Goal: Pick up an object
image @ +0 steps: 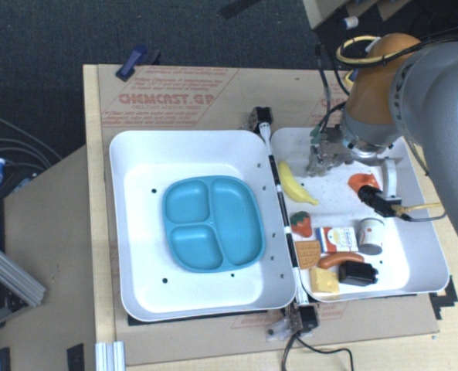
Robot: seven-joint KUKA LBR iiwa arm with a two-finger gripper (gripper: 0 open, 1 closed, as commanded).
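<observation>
The right bin holds a yellow banana near its left wall, a red strawberry-like piece, an orange-red piece, a small silver can, a red and white carton, a cracker, a sausage, a yellow cheese piece and a black block. My gripper hangs low over the bin's back part, just right of the banana's upper end. Nothing shows between its fingers.
The left bin carries a blue divided plate. A black clamp sits at the bins' back seam. A blue item lies at the bench's far left corner. Cables trail across the right bin.
</observation>
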